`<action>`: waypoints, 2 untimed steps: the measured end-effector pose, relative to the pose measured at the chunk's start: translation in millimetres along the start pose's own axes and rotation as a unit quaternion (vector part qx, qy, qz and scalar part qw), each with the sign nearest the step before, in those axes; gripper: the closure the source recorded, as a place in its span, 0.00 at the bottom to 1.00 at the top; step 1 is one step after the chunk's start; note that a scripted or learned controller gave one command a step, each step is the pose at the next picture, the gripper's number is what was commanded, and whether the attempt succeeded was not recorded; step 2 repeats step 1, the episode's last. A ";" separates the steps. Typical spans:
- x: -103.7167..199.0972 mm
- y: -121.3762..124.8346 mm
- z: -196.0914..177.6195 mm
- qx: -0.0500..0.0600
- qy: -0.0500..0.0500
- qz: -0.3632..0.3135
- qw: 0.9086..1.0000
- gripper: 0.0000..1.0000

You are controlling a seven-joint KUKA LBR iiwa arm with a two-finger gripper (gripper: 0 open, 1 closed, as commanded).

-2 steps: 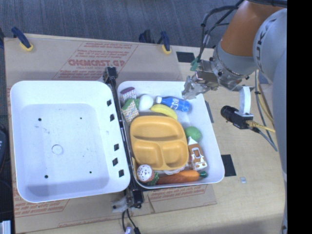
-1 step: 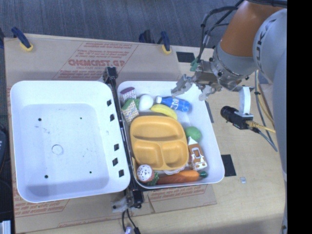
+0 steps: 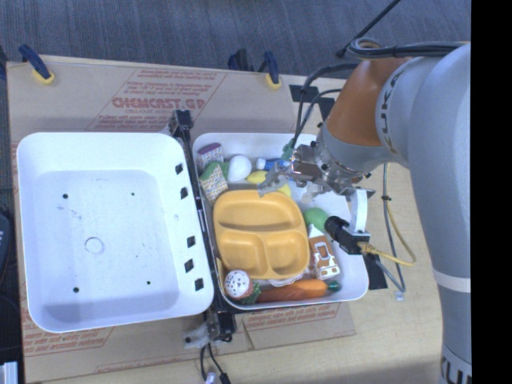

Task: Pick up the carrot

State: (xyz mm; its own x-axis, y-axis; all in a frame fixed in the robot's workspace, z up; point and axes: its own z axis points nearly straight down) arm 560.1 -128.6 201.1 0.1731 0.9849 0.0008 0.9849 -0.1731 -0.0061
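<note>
**Arm over the right bin, carrot at its near edge**

The grey arm [image 3: 416, 158] with its orange band reaches in from the right and covers the far right part of the right bin [image 3: 358, 282]. The left bin [image 3: 48, 158] sits beside it, the two touching along a black clipped seam, both on a brown cardboard sheet [image 3: 160, 94] clamped to the bench.

In the right bin, a yellow divided tray [image 3: 260, 234] takes up the middle. The gripper [image 3: 298, 174] hangs just beyond the tray's far right corner, above small items along the bin's far edge; whether its claw is wide or narrow cannot be told from here, and nothing can be seen between its tips.

The carrot [image 3: 292, 291] lies flat along the bin's near edge, just in front of the tray, well apart from the gripper. A small white perforated ball [image 3: 237, 282] sits at the carrot's left end. A white egg-like object [image 3: 239, 166] rests near the far edge.
</note>
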 end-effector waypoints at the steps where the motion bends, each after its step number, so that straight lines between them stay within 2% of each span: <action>1: -37.5 4.4 96.2 -0.003 0.000 -0.078 0.997 0.00; 2: -37.5 4.4 96.2 -0.003 0.000 -0.078 0.997 0.00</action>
